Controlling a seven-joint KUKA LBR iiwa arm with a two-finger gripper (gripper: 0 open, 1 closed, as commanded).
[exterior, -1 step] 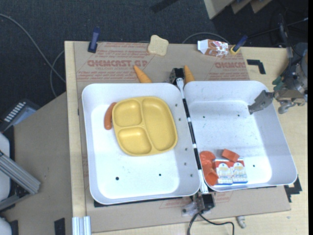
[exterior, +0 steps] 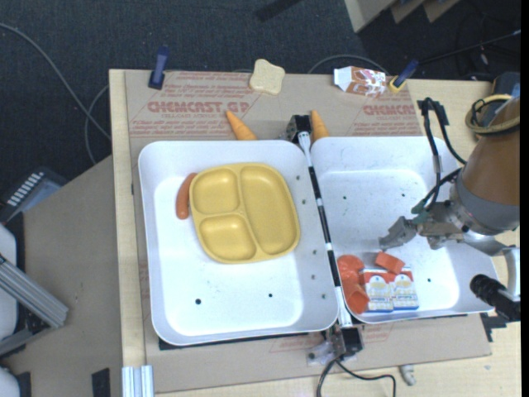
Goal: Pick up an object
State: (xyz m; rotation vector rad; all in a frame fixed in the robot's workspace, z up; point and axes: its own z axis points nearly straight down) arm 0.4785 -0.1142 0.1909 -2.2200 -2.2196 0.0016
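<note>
One carton (exterior: 390,293) flat in right bin (exterior: 372,172), long axis left-right | jaws (exterior: 402,231) above it, state unclear

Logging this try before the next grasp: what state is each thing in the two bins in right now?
Yellow tray: flat in left bin, compartments bare.
Sausage: lying against tray's left rim.
Small carton: lying flat in right bin's near corner.
Red pieces: lying beside carton.
Pincer: above right bin, holding nothing visible.
</note>
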